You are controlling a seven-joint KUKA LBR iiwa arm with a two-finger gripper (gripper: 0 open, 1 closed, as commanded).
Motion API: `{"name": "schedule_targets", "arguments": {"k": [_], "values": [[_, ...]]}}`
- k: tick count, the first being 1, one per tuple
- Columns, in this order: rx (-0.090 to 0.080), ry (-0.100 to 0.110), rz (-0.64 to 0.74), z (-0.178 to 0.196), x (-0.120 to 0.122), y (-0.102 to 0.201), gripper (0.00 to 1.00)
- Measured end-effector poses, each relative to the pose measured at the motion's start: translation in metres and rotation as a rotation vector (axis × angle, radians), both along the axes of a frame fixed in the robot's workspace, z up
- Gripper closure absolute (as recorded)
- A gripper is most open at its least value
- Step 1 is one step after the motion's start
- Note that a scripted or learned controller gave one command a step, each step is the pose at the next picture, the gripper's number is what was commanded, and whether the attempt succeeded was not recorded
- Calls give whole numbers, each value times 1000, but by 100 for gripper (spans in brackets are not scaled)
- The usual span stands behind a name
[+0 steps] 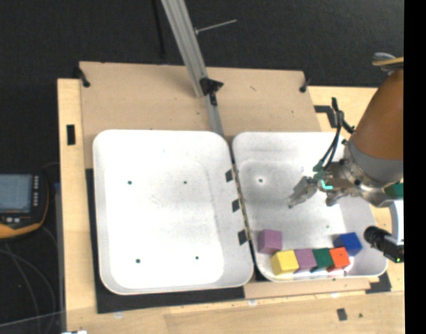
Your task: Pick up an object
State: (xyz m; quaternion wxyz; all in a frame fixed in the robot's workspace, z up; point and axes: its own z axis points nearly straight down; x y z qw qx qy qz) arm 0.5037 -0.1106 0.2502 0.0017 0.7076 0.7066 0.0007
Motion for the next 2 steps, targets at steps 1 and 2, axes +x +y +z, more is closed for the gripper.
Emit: {"name": "schedule_targets", "arguments": {"k": [1,2], "values": [[5,7,10,-56,-20,101,0],[1,-1,0,-43,-18,95,100]]}}
